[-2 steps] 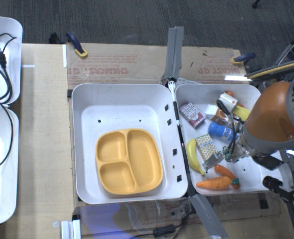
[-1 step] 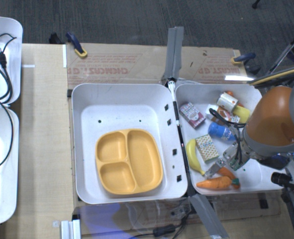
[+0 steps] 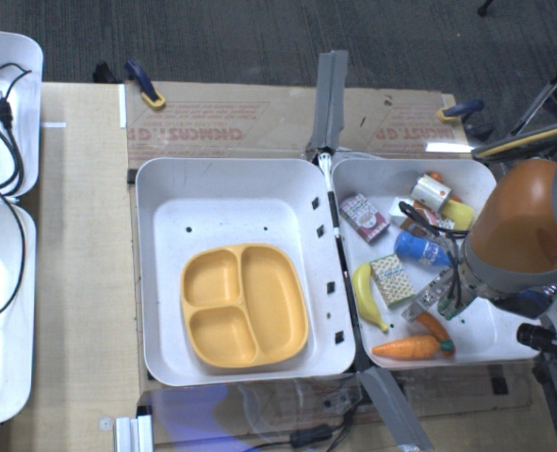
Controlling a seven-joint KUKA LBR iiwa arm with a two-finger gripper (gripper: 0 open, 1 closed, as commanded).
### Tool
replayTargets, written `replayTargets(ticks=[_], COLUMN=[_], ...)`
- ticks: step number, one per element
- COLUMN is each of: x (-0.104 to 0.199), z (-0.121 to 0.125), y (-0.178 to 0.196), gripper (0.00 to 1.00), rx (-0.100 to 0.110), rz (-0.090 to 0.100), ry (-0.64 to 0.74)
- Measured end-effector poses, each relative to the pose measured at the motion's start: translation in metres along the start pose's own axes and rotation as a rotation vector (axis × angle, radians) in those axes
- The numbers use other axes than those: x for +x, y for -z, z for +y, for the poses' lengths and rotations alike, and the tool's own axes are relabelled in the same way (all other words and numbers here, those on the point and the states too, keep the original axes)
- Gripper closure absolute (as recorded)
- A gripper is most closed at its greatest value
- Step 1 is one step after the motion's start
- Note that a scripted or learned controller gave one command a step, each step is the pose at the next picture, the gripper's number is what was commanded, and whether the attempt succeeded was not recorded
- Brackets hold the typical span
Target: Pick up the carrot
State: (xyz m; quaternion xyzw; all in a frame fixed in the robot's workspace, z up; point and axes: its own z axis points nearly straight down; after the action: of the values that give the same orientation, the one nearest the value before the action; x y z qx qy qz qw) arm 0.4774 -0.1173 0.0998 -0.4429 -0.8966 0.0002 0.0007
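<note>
Right bin (image 3: 504, 345) holds the carrot (image 3: 410, 348) just below the fingers (image 3: 433, 299), whose spread I cannot tell.

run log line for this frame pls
phase: approach | gripper over right bin | carrot lying at near wall, ungrasped | banana beside

Robot lab setup: two white bins (image 3: 155, 252) on a cardboard-covered bench (image 3: 259, 121), clamps (image 3: 144, 85) at the bench's far edge, loose cables (image 3: 0, 149) left of it, dark carpet (image 3: 212, 17) beyond.
</note>
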Motion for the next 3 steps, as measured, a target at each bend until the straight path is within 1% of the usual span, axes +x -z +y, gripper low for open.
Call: replayTargets(ticks=[1, 2, 3], x=[0.0001, -0.0006, -0.0005], z=[0.0, 0.0002, 0.0002], y=[0.0, 0.0088, 0.0087], gripper=[0.0, 1.0, 0.0], rx=[0.0, 0.0, 0.0], rz=[0.0, 0.0, 0.0], ry=[0.0, -0.002, -0.002])
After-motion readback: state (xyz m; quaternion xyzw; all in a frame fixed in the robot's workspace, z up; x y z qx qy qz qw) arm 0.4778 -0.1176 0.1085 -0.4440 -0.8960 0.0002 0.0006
